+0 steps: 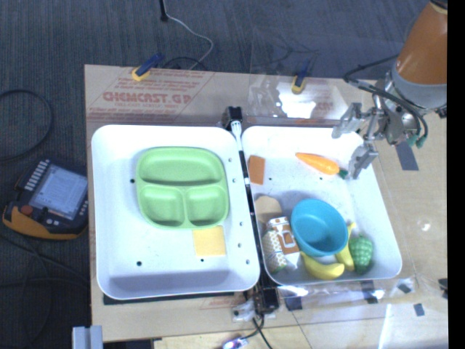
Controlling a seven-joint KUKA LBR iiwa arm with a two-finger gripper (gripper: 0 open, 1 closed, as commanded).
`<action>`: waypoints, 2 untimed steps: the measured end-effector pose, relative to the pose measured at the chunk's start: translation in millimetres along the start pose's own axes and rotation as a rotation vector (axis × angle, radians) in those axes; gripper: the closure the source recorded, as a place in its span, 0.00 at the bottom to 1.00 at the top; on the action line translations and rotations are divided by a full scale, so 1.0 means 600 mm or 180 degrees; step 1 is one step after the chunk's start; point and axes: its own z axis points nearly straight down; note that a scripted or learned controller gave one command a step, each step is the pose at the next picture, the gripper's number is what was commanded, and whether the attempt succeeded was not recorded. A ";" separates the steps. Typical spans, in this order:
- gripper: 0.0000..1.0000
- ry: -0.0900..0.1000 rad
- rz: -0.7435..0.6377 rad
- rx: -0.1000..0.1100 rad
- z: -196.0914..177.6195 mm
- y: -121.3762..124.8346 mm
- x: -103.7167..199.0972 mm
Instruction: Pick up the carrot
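The claw [361, 142] hangs over the far right part of the right bin [385, 217], its two fingers spread apart, one near the bin's far rim and the other lower, by the right wall. Nothing sits between them.

The carrot [317, 163] lies on the bin floor just to the camera-left of the claw's lower finger, its green-tipped end nearly touching that finger or very close beside it; contact cannot be settled from this slant. Its long axis runs across the bin, slightly tilted, the pointed orange end aimed away from the claw toward the bin's middle. So the carrot is beside the claw, not under it.

My judgement is that the grasp turns on shifting the claw leftward along that axis until the fingers straddle the carrot's body, closing across its short width.

Nearer the camera from the claw sit a blue bowl [318, 227], a banana [325, 269] and a green knobbly toy [361, 251], well apart from the carrot.
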 end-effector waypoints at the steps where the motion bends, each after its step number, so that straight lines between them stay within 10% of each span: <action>1: 0.00 0.0046 -0.0225 -0.0015 0.216 -0.042 -0.018; 2: 0.00 -0.0033 0.0539 -0.0005 0.291 -0.070 -0.049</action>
